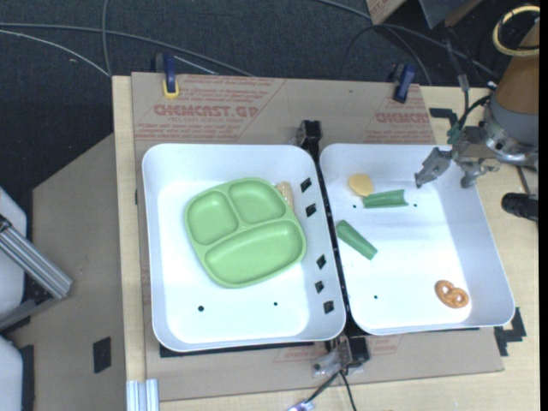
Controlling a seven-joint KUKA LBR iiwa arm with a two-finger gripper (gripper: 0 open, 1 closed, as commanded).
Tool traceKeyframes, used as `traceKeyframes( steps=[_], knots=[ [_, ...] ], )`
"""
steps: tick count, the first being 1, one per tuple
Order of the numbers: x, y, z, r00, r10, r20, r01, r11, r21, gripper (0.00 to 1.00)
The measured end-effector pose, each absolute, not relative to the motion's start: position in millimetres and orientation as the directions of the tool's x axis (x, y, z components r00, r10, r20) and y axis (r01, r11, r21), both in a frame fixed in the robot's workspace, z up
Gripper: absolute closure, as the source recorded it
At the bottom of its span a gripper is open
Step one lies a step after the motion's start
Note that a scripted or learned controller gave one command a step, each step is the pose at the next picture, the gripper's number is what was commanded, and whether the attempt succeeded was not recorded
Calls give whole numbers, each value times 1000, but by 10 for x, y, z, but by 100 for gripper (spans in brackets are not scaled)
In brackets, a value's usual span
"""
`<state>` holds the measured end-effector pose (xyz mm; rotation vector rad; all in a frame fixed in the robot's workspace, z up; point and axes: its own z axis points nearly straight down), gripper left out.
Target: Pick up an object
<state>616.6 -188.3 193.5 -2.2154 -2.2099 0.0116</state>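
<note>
Hovering at the right bin's (479,229) two o'clock corner, the gripper (449,171) hangs with fingers apart, clamped on nothing. The approach step seems in hand; next it likely must drop toward the green stick (384,199) at its eight o'clock.

Brown board worktop (257,101), red lettering along its far edge. On it, 2 shallow white bins side by side, touching down the middle: the left bin (171,315) towards the left edge, the right bin (479,238) towards the right edge. 2 blue clamps, one (170,74) at the far left corner, another (402,80) towards the far right corner.
</note>
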Motion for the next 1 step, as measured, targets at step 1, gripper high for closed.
traceKeyframes(
  steps=[1],
  knots=[
    [6199, -1879, 2011, -1, 1000, 1, 1000, 1, 0, 0]
  ],
)
